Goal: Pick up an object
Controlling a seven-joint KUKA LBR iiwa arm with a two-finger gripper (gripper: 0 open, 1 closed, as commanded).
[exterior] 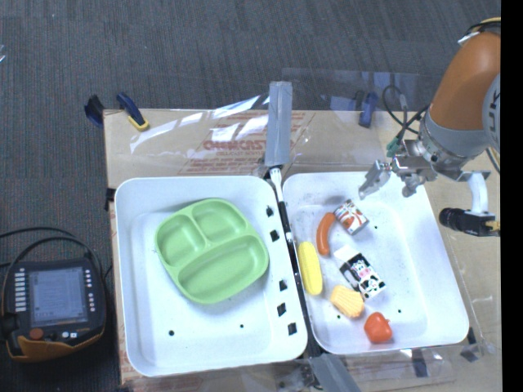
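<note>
The two-finger gripper (392, 179) hangs over the far right part of the right-hand shallow white plastic bin (445, 256), its fingers spread apart with nothing between them. It sits above the bin's bare floor, well clear of the toys.

By my reading, the pick has not yet been made: every candidate lies loose in the right bin, and the descent, the closing and the lift all remain.

Nearest the gripper is a small red-and-white printed can (350, 217), lying tilted, just beside a smooth orange sausage-shaped toy (325, 233) to its left. Nearer the camera lie a glossy yellow banana-like toy (309, 268) along the bin's left side, a small black-and-white cow-patterned carton (363, 276), a knobbly yellow corn-like piece (346, 301) and a rounded red-orange tomato-like toy (377, 327) at the near end. All look like hard, lightweight moulded plastic; the rounded ones may roll or slip under a pinch, while the carton offers flat faces.

The left-hand white bin (139, 317) holds a matte green divided plastic plate (212, 249) with three compartments.
</note>
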